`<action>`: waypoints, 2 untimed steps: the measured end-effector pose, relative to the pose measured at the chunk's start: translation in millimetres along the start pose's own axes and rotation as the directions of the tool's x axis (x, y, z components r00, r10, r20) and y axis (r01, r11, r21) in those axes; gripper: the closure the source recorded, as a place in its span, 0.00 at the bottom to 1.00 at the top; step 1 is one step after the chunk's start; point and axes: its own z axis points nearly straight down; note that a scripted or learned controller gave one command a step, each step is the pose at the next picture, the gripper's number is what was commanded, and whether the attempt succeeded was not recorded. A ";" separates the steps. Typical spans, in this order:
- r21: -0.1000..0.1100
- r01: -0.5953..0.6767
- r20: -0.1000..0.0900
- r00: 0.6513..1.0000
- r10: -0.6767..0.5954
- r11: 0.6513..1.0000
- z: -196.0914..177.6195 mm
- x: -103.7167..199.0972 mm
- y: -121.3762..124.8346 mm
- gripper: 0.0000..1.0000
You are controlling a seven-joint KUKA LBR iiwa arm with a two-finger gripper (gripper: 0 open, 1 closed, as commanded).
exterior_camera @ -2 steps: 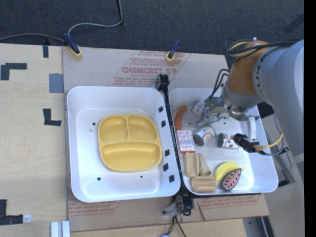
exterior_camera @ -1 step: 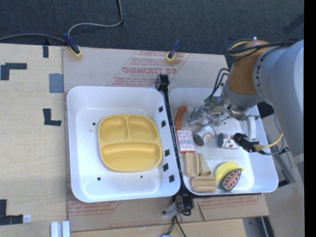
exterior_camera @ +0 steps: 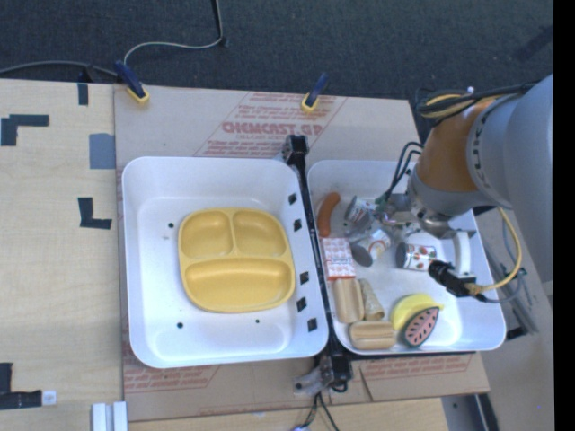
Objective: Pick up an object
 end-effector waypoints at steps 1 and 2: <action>0.000 0.000 0.001 1.000 0.000 1.000 -9.6 -0.7 0.2 1.00; 0.000 0.000 0.001 1.000 0.000 1.000 -9.5 -0.6 0.1 0.00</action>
